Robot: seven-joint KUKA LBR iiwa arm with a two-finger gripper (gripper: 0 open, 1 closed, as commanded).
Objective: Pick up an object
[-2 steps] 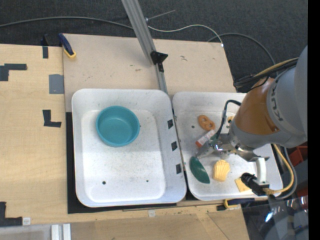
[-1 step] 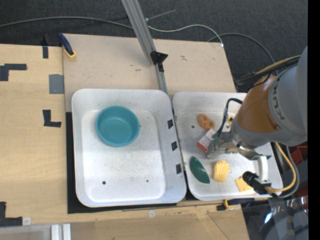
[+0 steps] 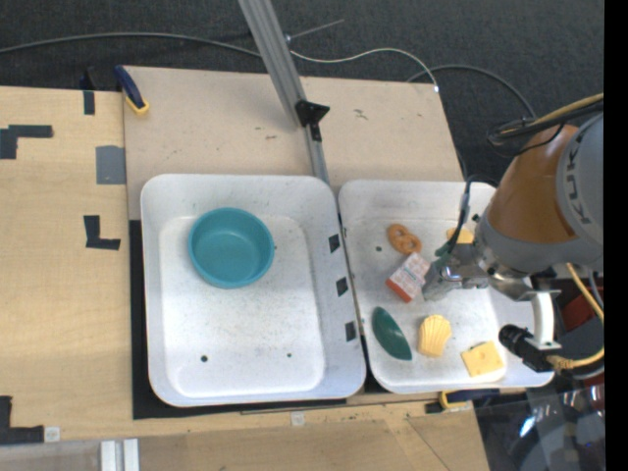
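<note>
Camera view shows you the gripper (image 3: 439, 275) low in the right bin (image 3: 365, 204), beside the red-and-white packet (image 3: 407, 278); its opening cannot be told.

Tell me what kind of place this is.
Most likely a robotics lab bench set up for grasping trials. A grey and orange arm reaches over two white bins, small toy-like items such as a teal bowl lie in them, and loose cables trail over dark carpet.

Tool (image 3: 439, 275) low in right bin (image 3: 361, 204), beside small red-white carton (image 3: 408, 277); teal bowl (image 3: 232, 247) in left bin (image 3: 157, 196).
</note>
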